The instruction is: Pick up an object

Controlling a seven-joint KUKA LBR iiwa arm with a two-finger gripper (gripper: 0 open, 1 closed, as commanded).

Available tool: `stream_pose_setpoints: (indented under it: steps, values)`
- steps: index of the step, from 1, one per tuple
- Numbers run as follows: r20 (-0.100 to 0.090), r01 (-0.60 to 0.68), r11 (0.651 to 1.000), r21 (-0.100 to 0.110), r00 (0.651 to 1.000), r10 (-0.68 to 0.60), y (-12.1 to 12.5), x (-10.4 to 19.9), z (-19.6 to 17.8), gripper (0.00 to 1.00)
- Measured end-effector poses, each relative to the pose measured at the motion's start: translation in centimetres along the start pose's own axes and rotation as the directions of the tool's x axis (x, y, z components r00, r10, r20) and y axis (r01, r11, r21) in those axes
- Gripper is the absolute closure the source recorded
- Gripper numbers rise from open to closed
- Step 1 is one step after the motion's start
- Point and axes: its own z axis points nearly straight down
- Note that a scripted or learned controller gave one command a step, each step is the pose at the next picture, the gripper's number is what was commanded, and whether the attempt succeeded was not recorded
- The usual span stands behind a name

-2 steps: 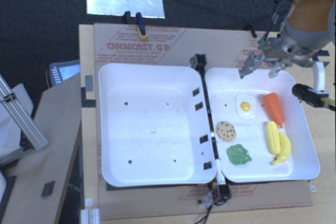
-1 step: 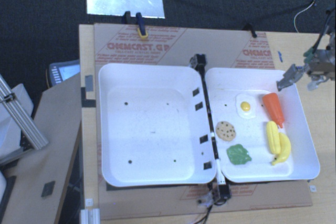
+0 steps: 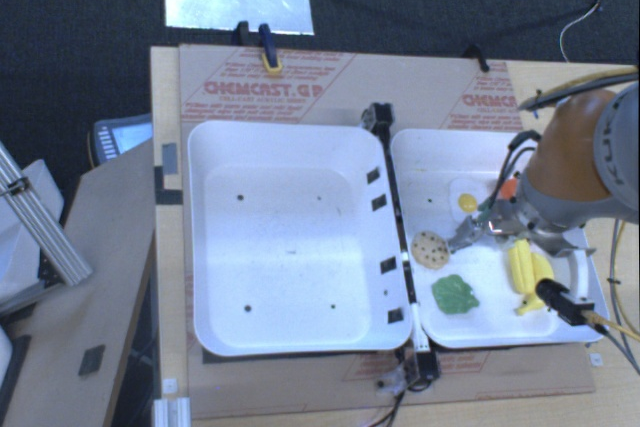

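My gripper (image 3: 466, 236) hangs low over the right bin (image 3: 432, 151), near its left-middle. Just left of its tip lies a round tan speckled cookie (image 3: 430, 250). A green lumpy toy (image 3: 455, 294) rests in front of it, toward the bin's near wall. A yellow banana (image 3: 524, 268) lies to the right, partly under the wrist. A small yellow piece (image 3: 467, 204) sits behind the gripper, and an orange piece (image 3: 509, 185) peeks out beside the arm. I see nothing held in the gripper.
The left bin (image 3: 215, 245) stands beside the right one, with a black divider (image 3: 392, 215) of clips between them. Both rest on a cardboard sheet (image 3: 300, 80). The arm's bulk covers the right bin's far right side.
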Motion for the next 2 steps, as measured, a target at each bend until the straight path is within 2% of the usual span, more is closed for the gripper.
stream_pose_setpoints:
  steps: [1,2]
  values:
    - [0.004,0.008,1.000,-0.023,1.000,-0.008,6.9,2.7,-7.7,0.00]
    - [0.007,0.000,1.000,-0.028,1.000,0.001,4.1,0.8,-21.7,0.00]
